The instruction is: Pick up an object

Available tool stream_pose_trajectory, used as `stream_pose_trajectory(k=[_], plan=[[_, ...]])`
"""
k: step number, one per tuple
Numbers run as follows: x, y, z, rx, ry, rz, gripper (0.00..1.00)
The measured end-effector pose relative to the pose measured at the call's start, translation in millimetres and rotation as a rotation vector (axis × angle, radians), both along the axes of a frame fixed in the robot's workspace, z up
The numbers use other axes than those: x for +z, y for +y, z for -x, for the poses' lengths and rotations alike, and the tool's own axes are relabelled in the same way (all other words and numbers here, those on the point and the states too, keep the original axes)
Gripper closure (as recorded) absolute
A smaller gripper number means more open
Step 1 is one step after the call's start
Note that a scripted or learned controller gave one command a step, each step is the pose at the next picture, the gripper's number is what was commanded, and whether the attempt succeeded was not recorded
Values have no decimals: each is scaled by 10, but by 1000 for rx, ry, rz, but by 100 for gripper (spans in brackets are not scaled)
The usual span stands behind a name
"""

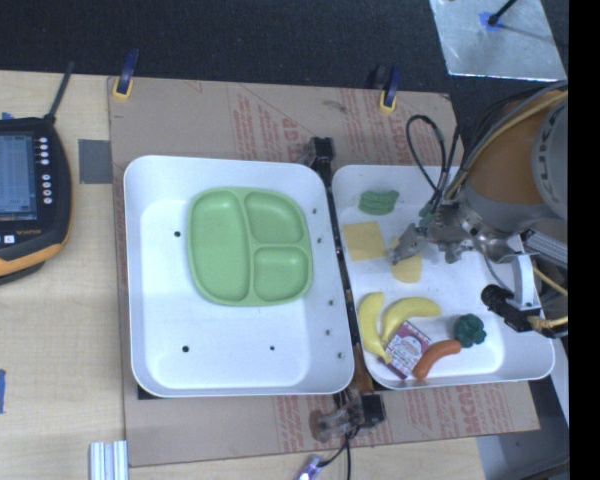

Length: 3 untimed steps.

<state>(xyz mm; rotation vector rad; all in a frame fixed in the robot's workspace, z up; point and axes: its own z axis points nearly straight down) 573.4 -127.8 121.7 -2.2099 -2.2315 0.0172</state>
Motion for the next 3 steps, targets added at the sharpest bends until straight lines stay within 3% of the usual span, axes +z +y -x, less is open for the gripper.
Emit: stream_pose_trajectory(k=[1, 2, 3], plan=[[-303, -27, -45, -7, -3, -6, 0], [-199, -35, -45, -7, -1, -6, 100], [-200, -36, -44, -7, -1, -6, 0]])
